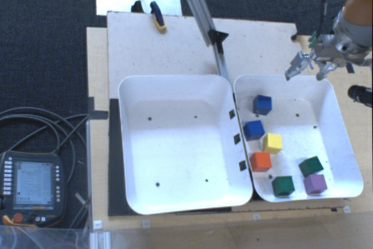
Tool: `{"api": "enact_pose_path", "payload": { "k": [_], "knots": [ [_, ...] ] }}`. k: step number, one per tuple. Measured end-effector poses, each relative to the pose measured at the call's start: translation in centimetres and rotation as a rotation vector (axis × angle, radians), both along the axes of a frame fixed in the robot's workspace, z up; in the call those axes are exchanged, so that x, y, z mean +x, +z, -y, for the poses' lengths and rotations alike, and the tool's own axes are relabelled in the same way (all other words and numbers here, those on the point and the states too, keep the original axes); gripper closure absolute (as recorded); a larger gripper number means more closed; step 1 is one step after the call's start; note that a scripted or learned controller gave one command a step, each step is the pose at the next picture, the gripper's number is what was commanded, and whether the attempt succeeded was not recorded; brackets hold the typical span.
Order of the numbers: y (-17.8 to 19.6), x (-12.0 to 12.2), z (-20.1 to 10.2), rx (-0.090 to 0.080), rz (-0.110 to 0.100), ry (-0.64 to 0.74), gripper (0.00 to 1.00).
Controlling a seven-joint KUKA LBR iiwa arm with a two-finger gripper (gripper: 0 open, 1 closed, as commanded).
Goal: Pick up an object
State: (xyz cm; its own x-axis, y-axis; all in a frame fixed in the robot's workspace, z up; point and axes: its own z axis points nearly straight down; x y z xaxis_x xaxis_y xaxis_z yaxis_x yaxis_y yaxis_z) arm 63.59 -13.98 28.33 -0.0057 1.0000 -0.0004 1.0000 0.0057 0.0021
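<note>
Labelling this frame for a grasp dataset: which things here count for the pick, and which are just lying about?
For the pick: gripper; right bin with blue cubes, yellow, orange, green, purple.

Lying about: left bin; teach pendant; clamp.

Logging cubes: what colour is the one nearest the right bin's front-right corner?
Purple cube, clearest in the camera view.

Yellow cube (272, 143), purple cube (315, 183)
</note>
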Motion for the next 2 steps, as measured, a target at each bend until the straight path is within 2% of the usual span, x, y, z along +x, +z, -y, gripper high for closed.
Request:
{"api": "enact_pose_path", "payload": {
  "k": [1,2],
  "knots": [
    [0.0,0.0,0.0,0.000,0.000,0.000,0.00],
    [-6.1,0.0,-0.6,0.000,-0.005,-0.001,0.00]
  ]
}}
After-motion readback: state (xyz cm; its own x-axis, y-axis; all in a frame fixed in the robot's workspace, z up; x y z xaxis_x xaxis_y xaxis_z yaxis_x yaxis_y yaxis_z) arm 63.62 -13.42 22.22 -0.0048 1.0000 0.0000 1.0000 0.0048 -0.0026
